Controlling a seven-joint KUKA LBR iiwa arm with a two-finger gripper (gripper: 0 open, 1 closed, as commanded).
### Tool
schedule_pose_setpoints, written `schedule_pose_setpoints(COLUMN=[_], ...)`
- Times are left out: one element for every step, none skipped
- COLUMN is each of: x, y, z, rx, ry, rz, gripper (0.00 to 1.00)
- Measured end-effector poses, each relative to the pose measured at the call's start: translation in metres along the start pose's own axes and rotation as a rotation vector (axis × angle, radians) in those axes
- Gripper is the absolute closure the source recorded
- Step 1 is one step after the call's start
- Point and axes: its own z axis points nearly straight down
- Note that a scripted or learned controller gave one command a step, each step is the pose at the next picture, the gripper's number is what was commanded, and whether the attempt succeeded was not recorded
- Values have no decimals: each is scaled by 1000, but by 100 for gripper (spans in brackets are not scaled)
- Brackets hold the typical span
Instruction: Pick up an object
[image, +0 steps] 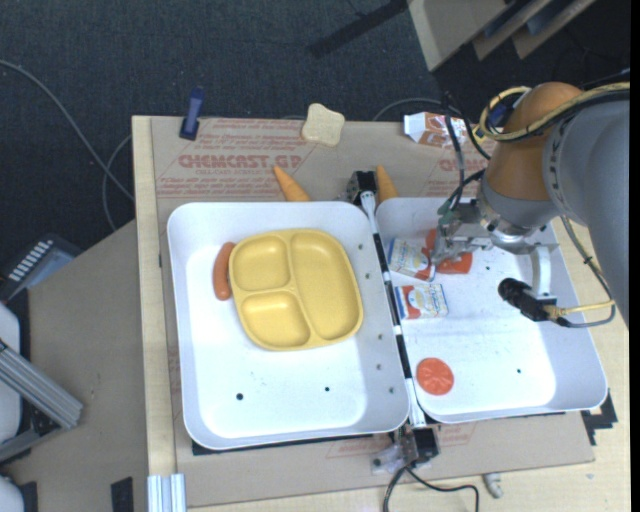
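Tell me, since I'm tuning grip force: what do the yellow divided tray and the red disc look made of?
Yellow divided tray: probably hard moulded plastic, smooth with a slight sheen on its ridges. Red disc: matte, flat, possibly plastic or rubber toy food; too small to tell.

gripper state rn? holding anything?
Gripper: low in the right bin, over the red item and small packet. Cannot tell whether it grips either.

Light was even and bright from overhead; the white bins (300, 400) glared slightly, shadows stayed soft, and detail looked mildly grainy.
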Motion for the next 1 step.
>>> schedule_pose_setpoints(x=[0], y=[0], z=[0], rx=[1], ry=[0], rz=[0], gripper=[0])
